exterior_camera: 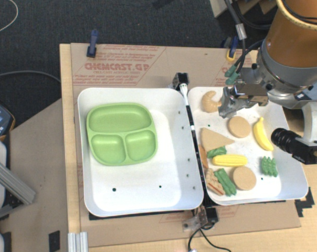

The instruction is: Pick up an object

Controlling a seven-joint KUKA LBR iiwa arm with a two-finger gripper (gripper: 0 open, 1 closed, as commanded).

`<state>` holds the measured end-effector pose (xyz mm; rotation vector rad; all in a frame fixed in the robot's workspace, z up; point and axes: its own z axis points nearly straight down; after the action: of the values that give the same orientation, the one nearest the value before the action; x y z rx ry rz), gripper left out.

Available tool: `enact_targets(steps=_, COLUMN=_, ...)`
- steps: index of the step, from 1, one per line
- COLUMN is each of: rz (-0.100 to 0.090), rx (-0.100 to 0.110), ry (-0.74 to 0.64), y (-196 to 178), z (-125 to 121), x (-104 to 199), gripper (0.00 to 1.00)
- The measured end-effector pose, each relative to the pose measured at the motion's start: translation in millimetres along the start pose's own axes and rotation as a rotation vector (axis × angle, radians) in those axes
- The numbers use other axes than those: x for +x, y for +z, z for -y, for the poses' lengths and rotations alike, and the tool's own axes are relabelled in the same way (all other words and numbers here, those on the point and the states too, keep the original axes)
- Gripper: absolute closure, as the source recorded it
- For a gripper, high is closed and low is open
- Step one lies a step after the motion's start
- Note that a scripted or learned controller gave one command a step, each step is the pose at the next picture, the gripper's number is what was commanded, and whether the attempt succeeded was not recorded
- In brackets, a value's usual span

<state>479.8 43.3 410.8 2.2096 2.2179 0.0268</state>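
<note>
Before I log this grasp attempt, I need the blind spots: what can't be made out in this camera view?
- Gripper: whether its fingers are open or shut; the wrist hides them from above.
- Right bin: its upper right corner is hidden under the arm.
- Items at the bin's lower left: overlapped and too small to identify.
- Arm: cut off by the top and right edges.

Dark carpeted floor (pixel 69 14) around a cardboard-topped bench (pixel 122 62); thin white cable (pixel 6 14) looping at upper left.
</note>
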Motion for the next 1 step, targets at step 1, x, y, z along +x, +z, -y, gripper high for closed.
enact_targets(steps=1, rz=0.004, rx=0.032, ry=-0.005, y=103.8, z=-2.0, x=85.2, gripper=1.00)
